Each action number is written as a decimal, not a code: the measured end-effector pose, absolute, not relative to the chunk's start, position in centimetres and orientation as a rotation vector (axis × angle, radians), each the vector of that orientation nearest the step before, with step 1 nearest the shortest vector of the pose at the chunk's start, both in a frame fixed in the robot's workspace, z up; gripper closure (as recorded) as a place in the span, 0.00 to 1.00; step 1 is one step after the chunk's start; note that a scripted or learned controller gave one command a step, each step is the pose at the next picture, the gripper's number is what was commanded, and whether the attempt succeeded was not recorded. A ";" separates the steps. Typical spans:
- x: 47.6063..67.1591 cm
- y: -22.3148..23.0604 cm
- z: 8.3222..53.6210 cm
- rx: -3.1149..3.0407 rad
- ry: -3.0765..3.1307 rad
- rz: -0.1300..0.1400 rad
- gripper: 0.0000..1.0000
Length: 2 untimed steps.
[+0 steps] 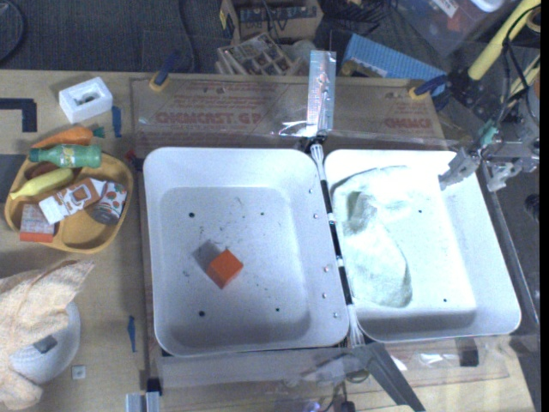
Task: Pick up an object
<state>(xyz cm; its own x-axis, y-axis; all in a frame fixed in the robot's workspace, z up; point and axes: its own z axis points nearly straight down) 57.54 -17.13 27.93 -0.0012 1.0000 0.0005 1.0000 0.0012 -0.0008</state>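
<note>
Orange block (226,268) on the floor of the left bin (163,178), a little left of centre and toward the near side, one corner pointing down-view, a grey patch just beside its upper left edge. Well apart from the gripper (459,168), across the divider and the whole width of the right bin (489,256). Gripper up at the far right corner of that bin, over its rim, nothing seen between it and the block but a pale crumpled cloth (377,247) lying in the right bin. Open or closed: cannot tell.
</note>
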 end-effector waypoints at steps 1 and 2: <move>59.7 -10.9 9.4 -2.372 -2.063 -0.004 0.00; 59.3 -17.5 13.0 -2.356 -2.082 -0.001 0.00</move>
